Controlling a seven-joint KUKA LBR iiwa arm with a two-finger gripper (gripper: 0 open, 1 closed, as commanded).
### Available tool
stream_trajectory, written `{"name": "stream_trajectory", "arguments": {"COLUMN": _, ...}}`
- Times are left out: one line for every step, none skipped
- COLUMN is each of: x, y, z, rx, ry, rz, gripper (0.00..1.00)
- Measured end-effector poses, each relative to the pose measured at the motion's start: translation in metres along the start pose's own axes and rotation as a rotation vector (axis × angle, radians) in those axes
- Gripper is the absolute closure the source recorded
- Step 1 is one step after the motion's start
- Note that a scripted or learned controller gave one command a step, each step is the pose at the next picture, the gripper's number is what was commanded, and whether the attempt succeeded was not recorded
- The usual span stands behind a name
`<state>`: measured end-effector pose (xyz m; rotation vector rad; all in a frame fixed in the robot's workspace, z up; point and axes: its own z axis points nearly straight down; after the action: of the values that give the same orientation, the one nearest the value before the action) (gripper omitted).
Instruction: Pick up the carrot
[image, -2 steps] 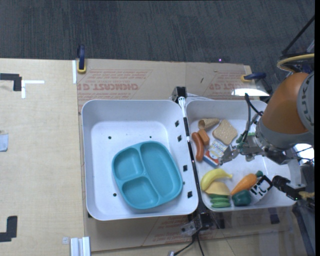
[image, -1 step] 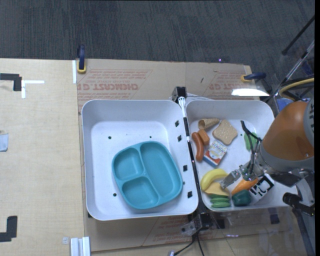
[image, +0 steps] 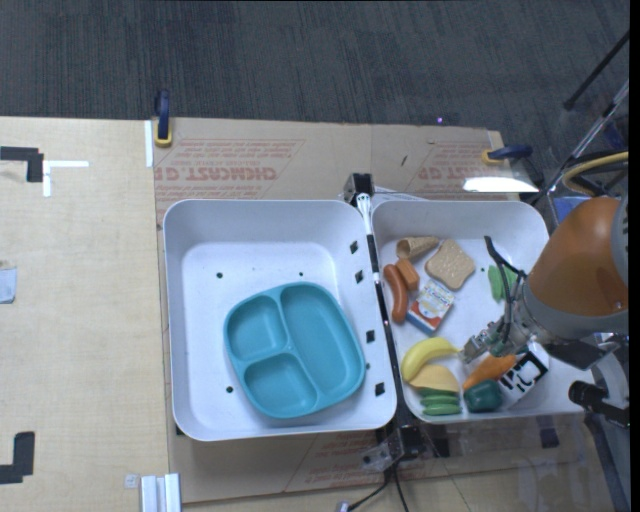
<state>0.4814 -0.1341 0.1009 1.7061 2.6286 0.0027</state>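
Orange and tapered, the carrot lies near the front of the right bin, tilted with one end raised towards the back right. The end effector hangs right over it, at or touching its upper side; from this angle I cannot tell whether it is open or closed, nor whether it has the carrot. The grey arm with its orange band comes in from the right, over the bin's right wall.

A dark green vegetable sits just in front of the carrot. To the left lie a banana, a yellow wedge touching it, and a green pod at the front wall. Farther back are a red sausage near the left wall, a small box beside it, a bread slice, a brown roll, and a green piece.

The left bin holds a blue divided plate. Both bins rest on cardboard on the pale wooden bench.
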Motion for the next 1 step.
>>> {"name": "stream_trajectory", "arguments": {"x": 0.0283, "y": 0.0105, "z": -0.0485, "rx": 0.005, "ry": 0.003, "rz": 0.285, "gripper": 1.00}}
